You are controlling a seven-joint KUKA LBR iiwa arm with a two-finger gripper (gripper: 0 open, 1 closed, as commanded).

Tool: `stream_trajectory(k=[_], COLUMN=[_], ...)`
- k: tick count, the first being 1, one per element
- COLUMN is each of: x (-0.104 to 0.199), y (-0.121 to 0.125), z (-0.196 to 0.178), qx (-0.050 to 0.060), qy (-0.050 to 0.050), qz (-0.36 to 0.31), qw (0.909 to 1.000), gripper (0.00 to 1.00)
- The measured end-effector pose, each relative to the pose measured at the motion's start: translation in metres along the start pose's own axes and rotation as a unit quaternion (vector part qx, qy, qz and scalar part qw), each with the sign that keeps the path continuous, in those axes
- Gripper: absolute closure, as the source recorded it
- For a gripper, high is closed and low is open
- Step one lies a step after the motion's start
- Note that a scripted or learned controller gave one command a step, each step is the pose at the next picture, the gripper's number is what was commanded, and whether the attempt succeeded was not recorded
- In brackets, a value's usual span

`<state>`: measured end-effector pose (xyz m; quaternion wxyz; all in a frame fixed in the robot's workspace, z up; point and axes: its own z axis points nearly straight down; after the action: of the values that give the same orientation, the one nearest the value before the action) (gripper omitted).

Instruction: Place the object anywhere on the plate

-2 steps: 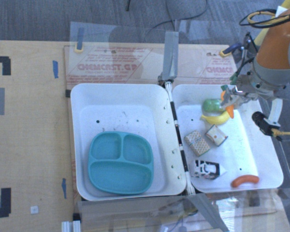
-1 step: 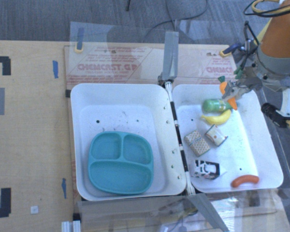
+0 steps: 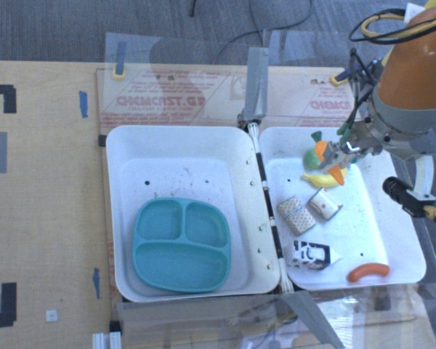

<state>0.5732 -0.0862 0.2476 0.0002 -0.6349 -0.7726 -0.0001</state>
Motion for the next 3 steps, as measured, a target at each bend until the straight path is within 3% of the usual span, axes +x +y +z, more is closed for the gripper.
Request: stream_trajectory(k=[1, 2, 3], x=[0.056, 0.142, 0.214], y=[-0.031, -0.037, -0.040], z=[-0.024, 0.056, 0.076], qx=[0.000, 0.000, 0.001], qy=[0.000, 0.000, 0.000], qz=[-0.141, -0.139, -0.157], qw=[0.9901, 0.9902, 0.9876], gripper=[1.00, 1.00, 1.00])
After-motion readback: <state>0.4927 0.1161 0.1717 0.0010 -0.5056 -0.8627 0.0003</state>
